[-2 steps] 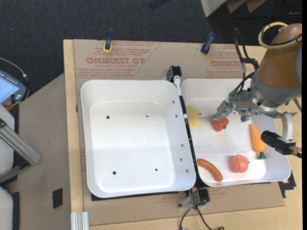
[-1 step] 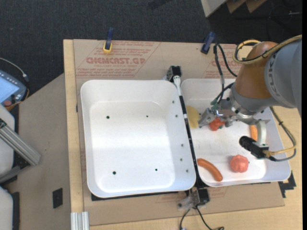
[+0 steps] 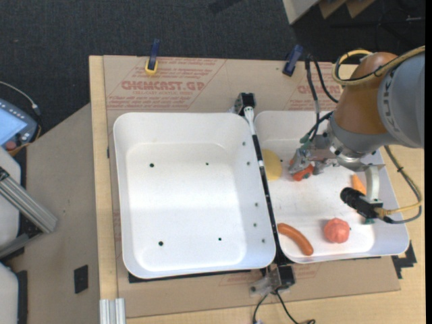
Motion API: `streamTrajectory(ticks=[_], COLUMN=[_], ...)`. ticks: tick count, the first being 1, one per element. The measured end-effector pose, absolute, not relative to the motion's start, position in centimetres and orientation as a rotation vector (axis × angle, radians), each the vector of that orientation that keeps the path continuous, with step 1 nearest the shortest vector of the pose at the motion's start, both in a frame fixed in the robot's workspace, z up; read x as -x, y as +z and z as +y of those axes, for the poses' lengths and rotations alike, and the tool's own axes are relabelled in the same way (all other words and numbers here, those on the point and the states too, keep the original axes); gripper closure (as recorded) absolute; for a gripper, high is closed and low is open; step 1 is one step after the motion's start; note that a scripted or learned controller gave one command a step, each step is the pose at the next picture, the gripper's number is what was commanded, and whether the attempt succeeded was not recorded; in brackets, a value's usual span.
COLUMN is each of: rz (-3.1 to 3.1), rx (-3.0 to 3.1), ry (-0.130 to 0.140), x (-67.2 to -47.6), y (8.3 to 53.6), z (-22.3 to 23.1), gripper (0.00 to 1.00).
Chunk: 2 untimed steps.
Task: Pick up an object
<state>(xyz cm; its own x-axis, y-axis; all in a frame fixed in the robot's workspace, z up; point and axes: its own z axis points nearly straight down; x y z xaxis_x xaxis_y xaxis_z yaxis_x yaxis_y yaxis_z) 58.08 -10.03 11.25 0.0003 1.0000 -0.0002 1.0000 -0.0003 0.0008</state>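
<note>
Sausage (image 3: 295, 239) sits near the front edge of the right bin (image 3: 287, 121), with a pink ball (image 3: 337, 230) just to its right and a yellow piece (image 3: 271, 165) up against the divider. My claw (image 3: 302, 167) is down in that bin over something small and orange-red (image 3: 302, 173), but I can't tell if it's clenched or released. Left bin (image 3: 128, 130) has nothing I'm after.

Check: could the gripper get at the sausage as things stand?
Probably yes. The sausage lies bare near the right bin's front wall, apart from the red ball, and the gripper is over that bin.
</note>
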Motion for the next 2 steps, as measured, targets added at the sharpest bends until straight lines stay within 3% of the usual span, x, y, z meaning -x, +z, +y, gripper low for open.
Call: streamTrajectory(ticks=[1,2], rz=[2.233,2.223], rx=[-2.216,-2.213], ry=[0.005,0.009], x=[-50.3,-53.8], y=[18.9,24.0], z=[-1.6,1.2], gripper=[1.00,1.00])
